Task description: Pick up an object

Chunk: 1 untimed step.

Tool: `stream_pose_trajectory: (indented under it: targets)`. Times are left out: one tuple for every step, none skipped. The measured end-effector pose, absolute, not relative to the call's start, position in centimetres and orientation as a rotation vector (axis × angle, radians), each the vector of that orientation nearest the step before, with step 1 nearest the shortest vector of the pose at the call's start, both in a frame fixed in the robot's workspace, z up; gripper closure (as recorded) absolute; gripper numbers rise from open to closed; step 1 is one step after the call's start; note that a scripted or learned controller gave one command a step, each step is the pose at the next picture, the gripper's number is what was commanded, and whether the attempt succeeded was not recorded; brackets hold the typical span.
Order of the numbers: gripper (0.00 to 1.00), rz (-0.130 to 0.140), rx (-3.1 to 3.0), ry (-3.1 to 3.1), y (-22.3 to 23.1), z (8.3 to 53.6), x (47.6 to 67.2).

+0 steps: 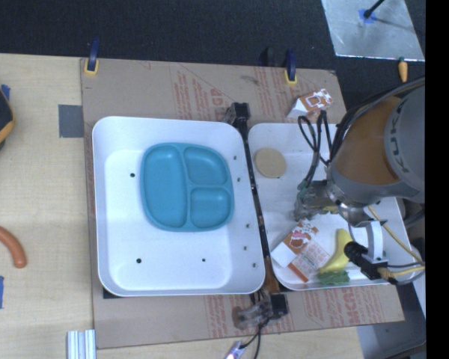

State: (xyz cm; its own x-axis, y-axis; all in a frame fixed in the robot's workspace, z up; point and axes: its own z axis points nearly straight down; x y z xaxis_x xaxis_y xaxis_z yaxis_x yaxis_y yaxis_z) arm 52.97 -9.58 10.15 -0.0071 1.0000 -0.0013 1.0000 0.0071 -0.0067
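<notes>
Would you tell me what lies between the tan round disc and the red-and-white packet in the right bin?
In the camera view, only bare white bin floor lies between the tan disc and the packet; the gripper sits just right of that stretch.

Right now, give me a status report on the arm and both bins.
Gripper low in right bin, above snack packet. Banana and tan disc nearby. Blue divided plate in left bin.
</notes>
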Motion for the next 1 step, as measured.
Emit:
stream_pose_trajectory:
  targets:
    - [0.00, 0.009, -2.211, -2.227, -9.58, 10.15, 52.97]
